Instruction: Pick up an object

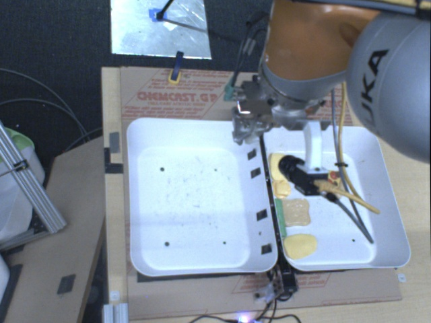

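The right bin [387, 200] holds several small things along its left side: a yellow piece [277, 165], a pale yellow square [282, 188], a green stick [279, 218], a beige toast-like square [297, 212] and a yellow oval [300, 245]. My gripper [246, 130] hangs over the ridge between the two bins, near their far edge and just up-left of the yellow piece. The big grey and orange arm covers the far part of the right bin. Nothing shows in the gripper's grasp.
The left bin [135, 180] lies beside the right one, and black clips [258, 194] run down the divider between them. Both bins rest on a cardboard sheet [168, 94]. A shiny foil square [160, 19] lies beyond it.
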Motion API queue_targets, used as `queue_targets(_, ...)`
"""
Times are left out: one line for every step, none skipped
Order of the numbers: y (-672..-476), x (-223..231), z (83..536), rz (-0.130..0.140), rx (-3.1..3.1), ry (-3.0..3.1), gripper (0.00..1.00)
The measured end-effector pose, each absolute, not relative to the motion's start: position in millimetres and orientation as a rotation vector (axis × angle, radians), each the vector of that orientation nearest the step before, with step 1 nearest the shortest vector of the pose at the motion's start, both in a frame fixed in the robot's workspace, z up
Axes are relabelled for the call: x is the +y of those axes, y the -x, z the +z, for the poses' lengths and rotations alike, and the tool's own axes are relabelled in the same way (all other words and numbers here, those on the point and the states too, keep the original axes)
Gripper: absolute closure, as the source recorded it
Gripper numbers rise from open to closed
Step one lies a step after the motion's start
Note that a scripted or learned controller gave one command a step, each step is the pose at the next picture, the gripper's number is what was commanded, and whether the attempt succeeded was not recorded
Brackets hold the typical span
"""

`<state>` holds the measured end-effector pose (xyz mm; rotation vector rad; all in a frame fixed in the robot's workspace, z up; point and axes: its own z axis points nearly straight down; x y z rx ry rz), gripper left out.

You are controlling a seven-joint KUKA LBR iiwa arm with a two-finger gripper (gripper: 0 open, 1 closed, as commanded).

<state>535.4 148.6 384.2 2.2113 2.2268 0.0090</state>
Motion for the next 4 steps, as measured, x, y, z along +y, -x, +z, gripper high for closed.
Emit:
queue_targets(-533.9, 146, 395, 0.007, 2.230, -2.209, 1.00)
queue_targets(-534.5, 146, 406, 0.010, 2.234, -2.202, 1.00)
queue_targets(-572.9, 224, 422, 0.011, 2.230, -2.210, 1.00)
queue_targets(-641.4, 186, 311, -0.010, 2.217, -2.227, 1.00)
